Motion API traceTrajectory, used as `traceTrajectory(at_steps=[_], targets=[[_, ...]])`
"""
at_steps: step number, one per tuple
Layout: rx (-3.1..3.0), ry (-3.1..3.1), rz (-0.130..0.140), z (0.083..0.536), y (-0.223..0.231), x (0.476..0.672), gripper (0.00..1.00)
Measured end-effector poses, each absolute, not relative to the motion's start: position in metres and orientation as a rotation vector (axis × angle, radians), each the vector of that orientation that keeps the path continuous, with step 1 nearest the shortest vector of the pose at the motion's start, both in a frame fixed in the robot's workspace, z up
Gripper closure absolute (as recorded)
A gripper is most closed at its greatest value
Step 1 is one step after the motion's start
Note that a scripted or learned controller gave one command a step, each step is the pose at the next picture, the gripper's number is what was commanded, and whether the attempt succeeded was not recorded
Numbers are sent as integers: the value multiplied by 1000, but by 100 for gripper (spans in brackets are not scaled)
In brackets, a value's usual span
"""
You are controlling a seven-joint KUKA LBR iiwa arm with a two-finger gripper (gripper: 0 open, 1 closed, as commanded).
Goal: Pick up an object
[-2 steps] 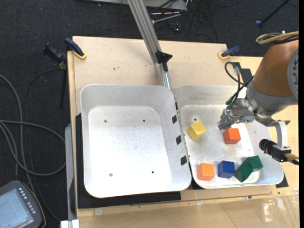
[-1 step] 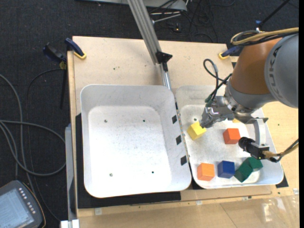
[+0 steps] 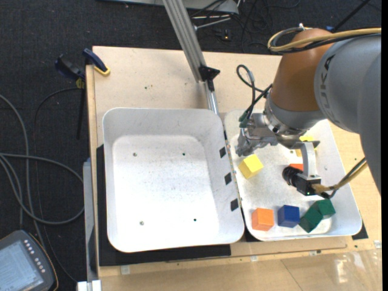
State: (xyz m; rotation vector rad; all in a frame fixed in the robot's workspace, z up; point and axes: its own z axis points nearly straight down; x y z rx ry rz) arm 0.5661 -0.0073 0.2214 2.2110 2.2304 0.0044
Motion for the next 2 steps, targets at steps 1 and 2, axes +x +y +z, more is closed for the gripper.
traceTrajectory(at_steps=[1,2], targets=[[2212,2229,5,233,38,581,100],[2212,2229,3,223,90,598,100]])
